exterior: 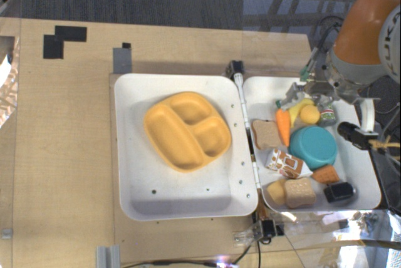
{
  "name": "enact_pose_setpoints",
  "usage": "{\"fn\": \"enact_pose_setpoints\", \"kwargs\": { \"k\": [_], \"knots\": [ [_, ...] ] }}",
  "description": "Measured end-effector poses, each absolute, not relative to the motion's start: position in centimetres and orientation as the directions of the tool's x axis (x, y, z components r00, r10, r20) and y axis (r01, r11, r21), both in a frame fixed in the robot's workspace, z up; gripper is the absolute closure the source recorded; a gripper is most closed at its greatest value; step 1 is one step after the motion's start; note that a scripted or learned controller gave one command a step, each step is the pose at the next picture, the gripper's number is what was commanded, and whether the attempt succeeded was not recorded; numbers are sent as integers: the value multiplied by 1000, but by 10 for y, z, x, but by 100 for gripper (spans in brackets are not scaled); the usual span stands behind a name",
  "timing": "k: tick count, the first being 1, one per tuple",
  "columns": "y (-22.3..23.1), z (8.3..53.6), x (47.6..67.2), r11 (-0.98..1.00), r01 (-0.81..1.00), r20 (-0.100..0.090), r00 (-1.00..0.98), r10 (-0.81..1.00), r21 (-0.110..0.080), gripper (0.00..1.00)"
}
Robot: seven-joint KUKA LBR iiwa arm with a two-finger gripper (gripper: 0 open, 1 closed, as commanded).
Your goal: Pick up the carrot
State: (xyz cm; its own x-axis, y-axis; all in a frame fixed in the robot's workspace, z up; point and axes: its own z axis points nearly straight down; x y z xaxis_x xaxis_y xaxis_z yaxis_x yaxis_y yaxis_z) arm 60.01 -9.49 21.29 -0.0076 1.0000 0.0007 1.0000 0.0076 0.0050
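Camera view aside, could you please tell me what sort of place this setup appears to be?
Probably a robotics lab bench. Two shallow white bins sit side by side; one has a yellow divided plate, the other toy food such as a carrot, under a grey-and-orange arm with loose cabling.

The carrot (284, 126) sits hemmed in, with a bread slice (266, 133) touching its left, a teal bowl (313, 146) just right, a lemon (309, 114) at its far right and the bin wall (245, 111) farther left, leaving access from above.
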Motion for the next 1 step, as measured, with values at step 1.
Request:
{"fn": "enact_pose_setpoints", "kwargs": {
  "k": [1],
  "knots": [
    [-89,95,598,73,997,-3,-73,997,22,0]
  ]
}}
